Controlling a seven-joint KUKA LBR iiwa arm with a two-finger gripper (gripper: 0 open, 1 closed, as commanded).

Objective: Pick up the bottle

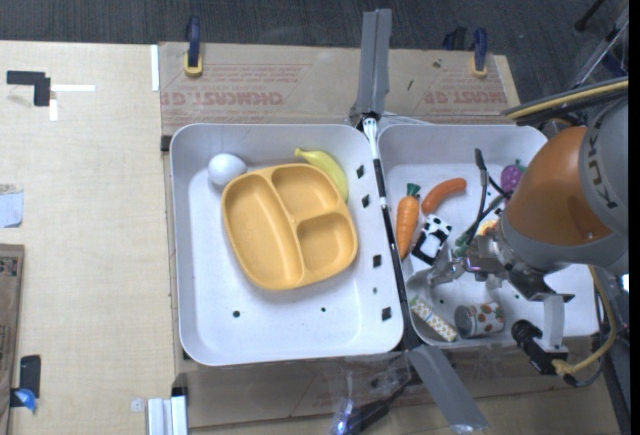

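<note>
The bottle (437,323) is judged to be the pale, clear item lying on its side in the right bin (455,145), toward the camera from the carrot (407,221) and close to the bin's near wall. Its identity is not certain at this resolution. Its long axis runs at a slant, from the end nearer the carrot down and rightward in the view. A small spotted can (479,318) lies just beside the far end of that axis, further from the carrot.

The gripper (470,261) hangs to the right of the carrot and slightly nearer the camera. Whether it is spread or closed cannot be told, because the wrist and cabling mask it. Nothing is seen held.

Governing relation: the bottle lies from the gripper toward the camera and a little toward the carrot's side, near but apart. The approach calls for a short travel that way, with the grasp set across the slanted axis, clear of the can.
</note>
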